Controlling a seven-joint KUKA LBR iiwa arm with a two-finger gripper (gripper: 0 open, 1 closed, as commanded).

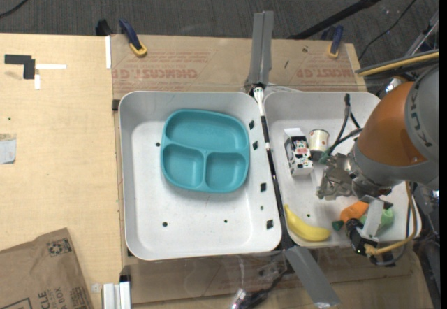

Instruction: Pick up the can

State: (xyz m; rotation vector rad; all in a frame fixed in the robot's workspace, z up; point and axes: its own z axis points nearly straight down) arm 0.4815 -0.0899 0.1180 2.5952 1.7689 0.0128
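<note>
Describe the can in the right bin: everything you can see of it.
The can is small and looks like pale, shiny metal. It lies on its side in the upper part of the right bin, one round end facing the camera. It sits right beside a white carton with red and dark print, close enough that contact cannot be ruled out. The gripper is below it and apart from it. Any label is too small to read.

Even, soft overhead light; the white bins [140, 161] are bright but not blown out. Faint shadows hug the teal plate [206, 150] toward six o'clock. Focus is mildly soft throughout, dimmer toward twelve o'clock.
</note>
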